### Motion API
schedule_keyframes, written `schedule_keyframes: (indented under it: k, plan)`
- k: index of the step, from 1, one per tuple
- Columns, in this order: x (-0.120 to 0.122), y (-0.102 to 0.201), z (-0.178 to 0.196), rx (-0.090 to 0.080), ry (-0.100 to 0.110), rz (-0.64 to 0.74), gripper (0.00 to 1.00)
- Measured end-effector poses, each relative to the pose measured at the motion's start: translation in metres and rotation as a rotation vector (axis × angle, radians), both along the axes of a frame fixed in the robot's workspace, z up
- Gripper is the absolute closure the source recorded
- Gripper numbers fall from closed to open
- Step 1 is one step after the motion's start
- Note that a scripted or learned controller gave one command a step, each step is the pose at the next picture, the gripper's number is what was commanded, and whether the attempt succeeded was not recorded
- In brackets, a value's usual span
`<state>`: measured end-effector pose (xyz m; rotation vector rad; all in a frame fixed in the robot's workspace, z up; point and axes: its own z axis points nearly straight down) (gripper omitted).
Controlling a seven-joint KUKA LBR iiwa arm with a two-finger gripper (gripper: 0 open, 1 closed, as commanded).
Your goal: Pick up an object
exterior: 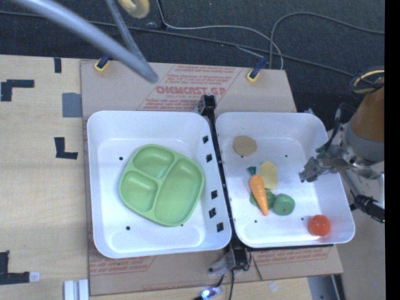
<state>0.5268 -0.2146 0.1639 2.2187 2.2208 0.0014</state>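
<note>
Red ball [319,225] sits in right bin [312,130], carrot [259,194] near; tool [310,170] hovers at bin's right side, grip unclear—cannot tell. Nothing picked yet.

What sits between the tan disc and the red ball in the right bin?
In the camera view, between the tan disc and the red ball lie a pale yellow piece, the carrot and a green round piece.

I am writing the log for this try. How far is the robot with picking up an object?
Nothing looks picked yet. The carrot, green piece, red ball and tan disc all lie in the right bin. The gripper is at that bin's right edge, nothing between its fingers. The grasp and lift remain.
</note>
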Motion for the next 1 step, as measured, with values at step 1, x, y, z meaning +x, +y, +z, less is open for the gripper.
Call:
schedule_keyframes:
  k: [1]
  plan:
    - [0.0084,-0.0023,0.0459,-0.001,-0.002,0.001,1.0]
